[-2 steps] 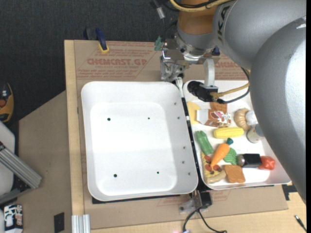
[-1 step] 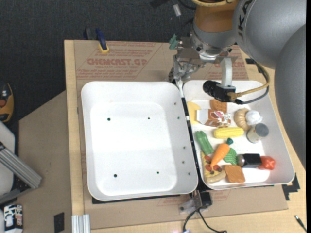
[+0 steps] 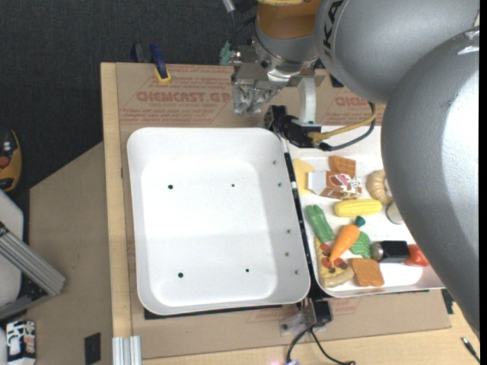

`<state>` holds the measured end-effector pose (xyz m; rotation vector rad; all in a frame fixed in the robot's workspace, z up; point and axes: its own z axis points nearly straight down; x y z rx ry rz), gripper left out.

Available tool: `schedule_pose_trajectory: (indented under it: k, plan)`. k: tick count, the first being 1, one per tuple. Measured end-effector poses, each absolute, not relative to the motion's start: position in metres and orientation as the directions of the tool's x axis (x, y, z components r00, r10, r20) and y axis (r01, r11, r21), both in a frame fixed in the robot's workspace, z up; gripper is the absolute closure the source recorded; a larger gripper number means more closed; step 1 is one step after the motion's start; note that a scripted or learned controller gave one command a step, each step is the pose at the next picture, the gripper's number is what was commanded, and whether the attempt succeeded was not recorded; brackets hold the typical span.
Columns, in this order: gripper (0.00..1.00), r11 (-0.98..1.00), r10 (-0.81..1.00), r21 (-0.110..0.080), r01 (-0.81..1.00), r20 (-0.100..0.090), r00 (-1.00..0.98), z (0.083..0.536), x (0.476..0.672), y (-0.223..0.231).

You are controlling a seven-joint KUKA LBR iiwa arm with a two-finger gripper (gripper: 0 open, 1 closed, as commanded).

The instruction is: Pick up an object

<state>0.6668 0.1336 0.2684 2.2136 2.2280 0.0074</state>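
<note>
The gripper (image 3: 249,101) hangs above the surface behind the left bin (image 3: 152,204), away from the toys; whether its fingers are released or clenched I cannot tell. The candidates lie crowded in the right bin (image 3: 380,287): a carrot (image 3: 344,239), corn (image 3: 358,207), a green pod (image 3: 319,223). Best to come down squarely over one piece lying apart, such as the corn, so neighbours are not nudged.
</note>
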Motion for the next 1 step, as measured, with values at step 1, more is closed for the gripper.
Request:
schedule_pose_trajectory:
  k: [1]
  plan:
    - [1.00, -0.005, 1.000, 0.006, 1.000, -0.002, 0.005, 0.2974, 0.6672, 0.0773]
